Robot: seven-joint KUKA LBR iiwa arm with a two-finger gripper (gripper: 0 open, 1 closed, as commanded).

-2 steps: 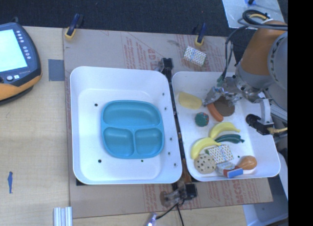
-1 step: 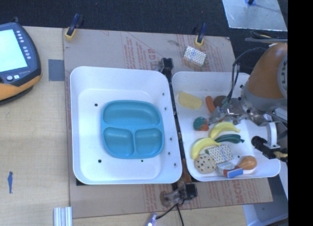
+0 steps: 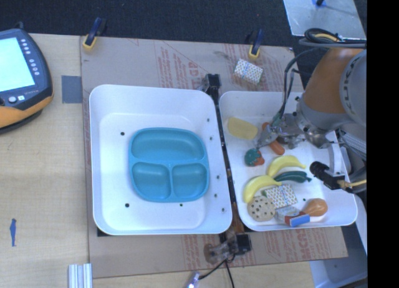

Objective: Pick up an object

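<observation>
The left bin [image 3: 100,156] is holding a divided plate [image 3: 169,163] at its centre. The right bin [image 3: 240,103] is sitting just beside it, holding two bananas [image 3: 274,174], a cookie [image 3: 260,208] and other small items. A box [image 3: 248,70] is lying behind the right bin.

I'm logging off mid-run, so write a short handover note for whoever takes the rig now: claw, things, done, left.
Claw: low in the right bin, near its upper left, beside the yellow piece and the small orange piece; open or shut can't be told.
Things: two bananas, a cookie, a teal piece and other small toys lie in the right bin. The blue tray sits in the left bin. A checked block lies outside, above the bins.
Done: no grasp visible.
Left: pick up an object.
</observation>
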